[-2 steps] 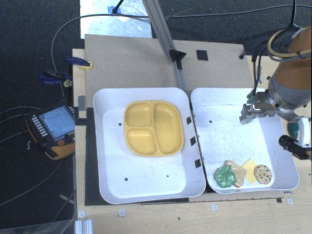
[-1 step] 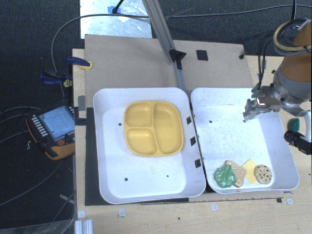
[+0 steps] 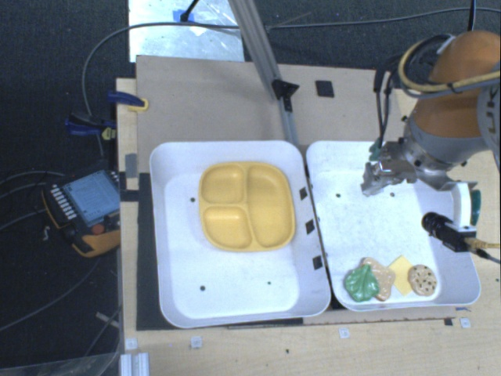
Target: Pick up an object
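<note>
This is a robotics lab; a grey and orange robot arm (image 3: 450, 92) reaches over a cardboard-covered tabletop (image 3: 211, 100) bearing two white bins (image 3: 176, 288); loose cables (image 3: 102, 45) trail across dark carpet (image 3: 55, 53); a handheld control pendant (image 3: 84, 210) lies beside clamps (image 3: 98, 124).

The arm (image 3: 450, 92) reaches in from the right of the view, its orange band uppermost and the grey wrist section below it slanting down and leftward. At its tip the metallic hand (image 3: 381, 177) points down and to the left, nothing visible between its fingers.
</note>
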Tool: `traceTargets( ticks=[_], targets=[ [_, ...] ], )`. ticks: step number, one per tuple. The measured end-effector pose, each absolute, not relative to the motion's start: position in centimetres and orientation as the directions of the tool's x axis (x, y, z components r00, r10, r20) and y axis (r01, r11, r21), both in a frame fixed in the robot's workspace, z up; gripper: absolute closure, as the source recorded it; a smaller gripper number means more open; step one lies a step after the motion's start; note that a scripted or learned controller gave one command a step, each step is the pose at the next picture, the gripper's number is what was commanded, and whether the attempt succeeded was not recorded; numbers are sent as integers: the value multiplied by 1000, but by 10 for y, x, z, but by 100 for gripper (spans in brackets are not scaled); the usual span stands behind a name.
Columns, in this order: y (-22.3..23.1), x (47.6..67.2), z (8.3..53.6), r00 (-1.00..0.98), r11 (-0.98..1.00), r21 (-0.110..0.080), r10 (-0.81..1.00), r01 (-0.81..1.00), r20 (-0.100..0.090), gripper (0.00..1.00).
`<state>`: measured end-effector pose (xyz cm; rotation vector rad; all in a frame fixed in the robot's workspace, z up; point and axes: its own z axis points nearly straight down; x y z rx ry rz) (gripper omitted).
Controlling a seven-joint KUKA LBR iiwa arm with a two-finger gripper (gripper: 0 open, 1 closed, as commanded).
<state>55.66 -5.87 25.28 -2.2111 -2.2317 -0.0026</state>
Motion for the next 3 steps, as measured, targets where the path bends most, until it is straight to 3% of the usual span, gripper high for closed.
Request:
traceTargets(
  ticks=[3],
  targets=[
    [101, 551, 256, -11, 11, 2, 1000, 1000, 2, 100]
  ],
)
